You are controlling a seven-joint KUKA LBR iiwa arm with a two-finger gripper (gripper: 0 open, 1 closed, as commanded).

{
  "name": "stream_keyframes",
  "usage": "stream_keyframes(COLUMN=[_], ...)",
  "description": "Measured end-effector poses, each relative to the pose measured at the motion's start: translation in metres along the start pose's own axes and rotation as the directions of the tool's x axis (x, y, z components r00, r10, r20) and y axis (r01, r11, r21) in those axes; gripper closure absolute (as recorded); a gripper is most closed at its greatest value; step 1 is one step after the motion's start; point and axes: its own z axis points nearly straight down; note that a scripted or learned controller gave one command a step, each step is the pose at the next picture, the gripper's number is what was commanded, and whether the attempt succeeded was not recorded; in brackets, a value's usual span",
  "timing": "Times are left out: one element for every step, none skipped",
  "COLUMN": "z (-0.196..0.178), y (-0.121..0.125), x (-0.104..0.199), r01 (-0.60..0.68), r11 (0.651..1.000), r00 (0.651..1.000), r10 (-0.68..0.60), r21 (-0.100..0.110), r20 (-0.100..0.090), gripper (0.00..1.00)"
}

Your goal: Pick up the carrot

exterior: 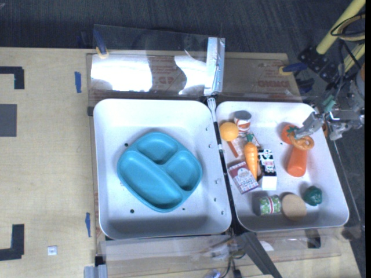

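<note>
Jaws (304, 130) are hovering over the rim of the orange cup (297, 153) in the right bin (339, 213); whether they are open or closed cannot be told, and nothing is showing between them. Carrot (251, 159) is lying well to their left, near the bin's left wall, just below the orange ball (228, 131) and beside the small black-and-white carton (267, 162), whose print is too small for reading.

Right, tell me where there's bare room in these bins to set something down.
Left bin: bare floor rings the blue divided plate, widest along the top edge. Right bin: crowded; the carrot sits packed among small items down its left side, with a small free patch between it and the orange bottle.
</note>
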Motion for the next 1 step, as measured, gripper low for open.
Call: stream_keyframes(z=[0.0792], y=[0.0530], x=[0.0770], r01=[-0.049], r11=[0.999], r00=[0.999], r10=[0.049], r21=[0.010], r20=[-0.003], gripper=[0.00])
